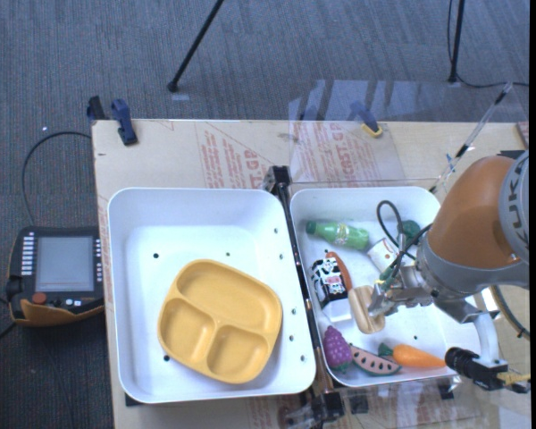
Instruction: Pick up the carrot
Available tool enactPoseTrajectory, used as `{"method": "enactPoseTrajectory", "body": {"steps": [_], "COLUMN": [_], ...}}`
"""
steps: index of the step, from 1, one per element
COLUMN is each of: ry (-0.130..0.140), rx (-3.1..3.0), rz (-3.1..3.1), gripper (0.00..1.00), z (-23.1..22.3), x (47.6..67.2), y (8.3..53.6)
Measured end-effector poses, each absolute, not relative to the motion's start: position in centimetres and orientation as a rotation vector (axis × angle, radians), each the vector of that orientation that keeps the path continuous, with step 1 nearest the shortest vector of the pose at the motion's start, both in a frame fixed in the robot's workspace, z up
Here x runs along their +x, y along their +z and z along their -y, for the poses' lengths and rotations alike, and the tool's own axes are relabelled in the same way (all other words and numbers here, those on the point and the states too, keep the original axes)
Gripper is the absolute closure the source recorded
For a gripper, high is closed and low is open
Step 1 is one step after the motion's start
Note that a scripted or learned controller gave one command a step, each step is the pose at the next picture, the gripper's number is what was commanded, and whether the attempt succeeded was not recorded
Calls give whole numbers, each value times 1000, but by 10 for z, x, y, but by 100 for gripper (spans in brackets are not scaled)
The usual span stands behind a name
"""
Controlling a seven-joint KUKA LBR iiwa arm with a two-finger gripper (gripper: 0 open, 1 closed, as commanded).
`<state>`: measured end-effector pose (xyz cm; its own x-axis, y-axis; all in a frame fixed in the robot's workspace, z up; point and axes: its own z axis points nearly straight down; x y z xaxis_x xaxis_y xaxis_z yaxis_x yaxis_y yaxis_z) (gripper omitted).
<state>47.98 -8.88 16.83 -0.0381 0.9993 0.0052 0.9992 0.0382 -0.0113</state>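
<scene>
Your gripper [386, 295] hangs low in the right bin [426, 197], but you cannot tell from this angle whether it is wide or narrow; the smooth tapered orange carrot [417, 357] lies free on the bin floor just below and right of it. Left of the carrot lie a watermelon slice [372, 362] and bumpy purple grapes [337, 347]; a glossy green bottle [339, 233] lies up-left of the gripper; the yellow sectioned plate [219, 319] sits well to its left.

Bench [214, 150]: pale board top, red printed lettering across its far half. Two shallow white bins side by side on it, edges touching. Left bin [134, 239] at 9 o'clock of centre, right bin [420, 199] at 3 o'clock. Blue clamp [123, 121] grips the bench edge at 11 o'clock; a second clamp [369, 125] at 1 o'clock.
</scene>
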Motion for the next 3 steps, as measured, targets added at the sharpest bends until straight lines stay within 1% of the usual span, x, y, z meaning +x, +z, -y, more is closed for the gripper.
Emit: {"method": "enactPoseTrajectory", "body": {"steps": [1, 2, 3], "ry": [10, 7, 13], "rx": [-2166, -2632, -2626], "rz": [2251, 1706, 1704], "gripper": [100, 100, 100], "z": [89, 105, 106], "x": [480, 475, 476], "y": [176, 179, 186]}}
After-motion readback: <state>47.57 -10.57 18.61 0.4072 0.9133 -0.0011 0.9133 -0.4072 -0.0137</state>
